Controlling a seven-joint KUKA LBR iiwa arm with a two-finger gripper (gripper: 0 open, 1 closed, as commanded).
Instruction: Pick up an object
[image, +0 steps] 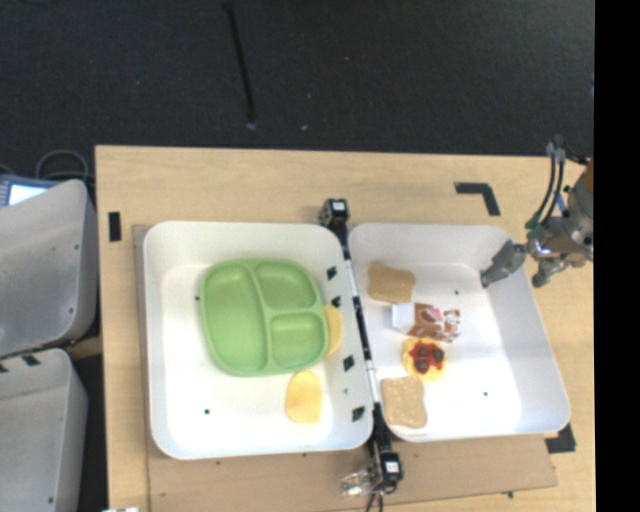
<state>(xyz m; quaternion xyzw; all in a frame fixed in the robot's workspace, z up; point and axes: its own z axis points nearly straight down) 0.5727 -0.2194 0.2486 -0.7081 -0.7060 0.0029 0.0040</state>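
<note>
Desk: a pale wooden top lying under both bins, carrying black corner marks near its edges
Left bin: a shallow white tray sitting on the view's left half of the desk, touching the right bin along a clipped middle seam
Right bin: the white tray holding the pickable items, all of them gathering in its left half close to the seam
Green plate: a three-compartment dish lying flat in the left bin, well apart from the claw
Yellow piece: a pale oval lying just below the green plate in the left bin
Upper bread slice: a tan slab resting near the top left of the right bin; I am judging it the likeliest target, being the nearest thing to the claw
Lower bread slice: a second tan slab lying near the bottom left of the right bin
Red-and-yellow toy: a small round piece sitting between the two slices, just below a small white-and-red packet
Claw: hanging over the right bin's upper right corner with nothing showing between its tips; whether they are apart or together I cannot tell
Key relation: every item in the right bin is lying toward the view's left of the claw, the upper slice almost level with it, the others left and downward, so the reach is needing to travel leftward across bare bin floor
</note>
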